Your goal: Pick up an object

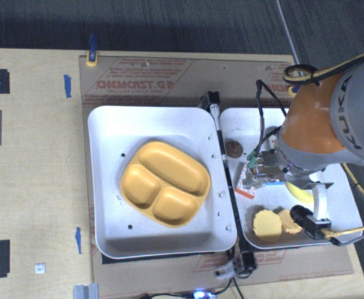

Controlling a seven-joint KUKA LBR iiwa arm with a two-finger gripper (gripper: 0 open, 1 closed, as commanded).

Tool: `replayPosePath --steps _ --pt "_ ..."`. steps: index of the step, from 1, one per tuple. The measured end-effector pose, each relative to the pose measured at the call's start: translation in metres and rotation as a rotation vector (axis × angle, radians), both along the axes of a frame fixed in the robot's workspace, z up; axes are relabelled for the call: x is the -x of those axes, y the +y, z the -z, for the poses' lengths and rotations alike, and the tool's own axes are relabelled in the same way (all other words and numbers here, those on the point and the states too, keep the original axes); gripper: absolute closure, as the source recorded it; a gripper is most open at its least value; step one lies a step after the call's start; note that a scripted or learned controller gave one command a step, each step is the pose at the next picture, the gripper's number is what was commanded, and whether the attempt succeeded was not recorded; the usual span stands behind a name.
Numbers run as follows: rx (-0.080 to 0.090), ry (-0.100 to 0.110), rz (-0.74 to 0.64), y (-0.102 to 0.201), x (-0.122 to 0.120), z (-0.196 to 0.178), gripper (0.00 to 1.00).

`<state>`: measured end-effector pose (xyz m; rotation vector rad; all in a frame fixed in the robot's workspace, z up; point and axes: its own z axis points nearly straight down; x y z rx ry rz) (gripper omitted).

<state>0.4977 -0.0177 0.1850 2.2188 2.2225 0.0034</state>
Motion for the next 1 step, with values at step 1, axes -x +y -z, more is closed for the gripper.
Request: replayPosePath --steps 1 --pt "0.000 0.000 0.000 -0.0003 0.0001 0.0001 0.00"
